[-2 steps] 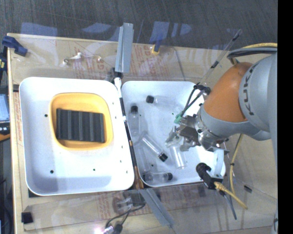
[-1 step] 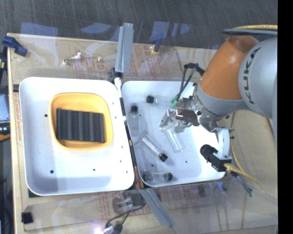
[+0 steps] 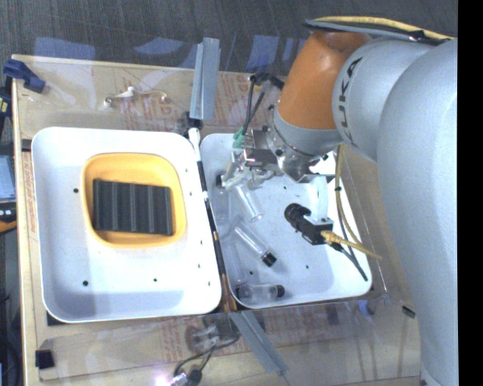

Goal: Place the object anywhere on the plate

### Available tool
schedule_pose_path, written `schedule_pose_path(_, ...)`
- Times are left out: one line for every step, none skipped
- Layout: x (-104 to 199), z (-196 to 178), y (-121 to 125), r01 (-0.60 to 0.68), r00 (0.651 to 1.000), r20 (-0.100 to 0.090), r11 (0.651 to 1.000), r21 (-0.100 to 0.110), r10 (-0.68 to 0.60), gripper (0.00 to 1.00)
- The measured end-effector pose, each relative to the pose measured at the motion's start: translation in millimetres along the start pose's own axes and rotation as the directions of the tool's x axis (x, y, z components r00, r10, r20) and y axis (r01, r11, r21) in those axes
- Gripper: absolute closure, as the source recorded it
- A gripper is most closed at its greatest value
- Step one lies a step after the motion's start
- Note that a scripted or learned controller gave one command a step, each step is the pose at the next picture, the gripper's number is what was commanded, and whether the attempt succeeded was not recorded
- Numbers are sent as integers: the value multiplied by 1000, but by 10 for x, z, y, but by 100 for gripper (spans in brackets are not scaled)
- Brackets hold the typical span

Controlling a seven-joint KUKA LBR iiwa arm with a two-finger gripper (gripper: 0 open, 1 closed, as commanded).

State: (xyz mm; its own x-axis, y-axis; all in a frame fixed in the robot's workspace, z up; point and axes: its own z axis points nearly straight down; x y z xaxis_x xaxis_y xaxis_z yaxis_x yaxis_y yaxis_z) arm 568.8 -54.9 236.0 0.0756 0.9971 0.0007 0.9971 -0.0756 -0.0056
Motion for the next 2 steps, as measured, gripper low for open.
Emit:
schedule_pose_path(583,368,138,161,987,0,987,1,-161,100)
schedule_pose_path(583,367,139,160,987,1,987,1,-160,0)
